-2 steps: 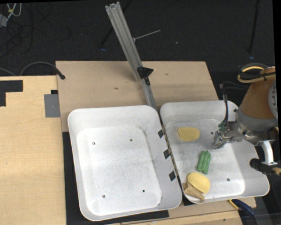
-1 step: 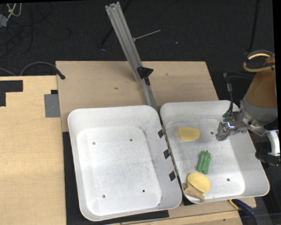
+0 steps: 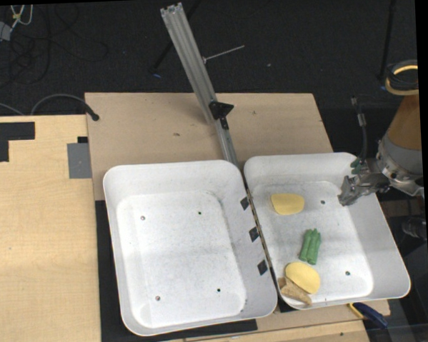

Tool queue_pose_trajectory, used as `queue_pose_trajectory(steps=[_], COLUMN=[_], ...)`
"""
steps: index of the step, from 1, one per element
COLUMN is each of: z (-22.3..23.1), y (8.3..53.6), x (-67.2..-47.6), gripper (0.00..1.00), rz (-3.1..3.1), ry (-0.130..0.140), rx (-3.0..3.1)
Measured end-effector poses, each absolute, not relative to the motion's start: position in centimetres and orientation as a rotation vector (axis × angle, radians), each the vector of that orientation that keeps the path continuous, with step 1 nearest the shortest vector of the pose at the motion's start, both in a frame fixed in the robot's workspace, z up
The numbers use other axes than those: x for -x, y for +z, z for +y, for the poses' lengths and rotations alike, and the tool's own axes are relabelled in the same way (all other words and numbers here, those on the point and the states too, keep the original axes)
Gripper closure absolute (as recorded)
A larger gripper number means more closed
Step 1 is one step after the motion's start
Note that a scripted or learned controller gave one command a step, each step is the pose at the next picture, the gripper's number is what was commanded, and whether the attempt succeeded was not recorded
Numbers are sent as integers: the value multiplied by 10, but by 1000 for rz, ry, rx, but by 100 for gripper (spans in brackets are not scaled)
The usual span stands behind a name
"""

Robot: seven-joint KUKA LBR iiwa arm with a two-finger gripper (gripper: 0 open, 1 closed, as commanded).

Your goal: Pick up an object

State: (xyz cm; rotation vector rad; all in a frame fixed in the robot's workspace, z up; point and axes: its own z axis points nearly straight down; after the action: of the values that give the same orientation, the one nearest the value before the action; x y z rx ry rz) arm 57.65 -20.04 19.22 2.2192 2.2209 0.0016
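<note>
Jaws too dark and small to judge, wide or narrow. Grey two-finger gripper [image 3: 349, 189] above right shallow white bin [image 3: 327, 169], near its right wall. Apart from it: pale yellow rounded lump [image 3: 288, 203], green ridged stick [image 3: 310, 246], yellow round lump [image 3: 303, 276] at front rim.

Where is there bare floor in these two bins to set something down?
The left bin offers bare floor from wall to wall. In the right bin, the patch between the green piece and the outer wall is free. Its near-left corner is crowded: yellow lump, tan scrap. The gripper hangs by the far-right wall.
</note>
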Motion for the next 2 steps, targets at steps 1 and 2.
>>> queue_pose_trajectory(steps=[1, 2], z=[-199, -148], y=[255, 242], x=[-580, -579], gripper=[100, 100], rz=[2220, 2229], ry=[4, -1], rx=[-2216, -2221])
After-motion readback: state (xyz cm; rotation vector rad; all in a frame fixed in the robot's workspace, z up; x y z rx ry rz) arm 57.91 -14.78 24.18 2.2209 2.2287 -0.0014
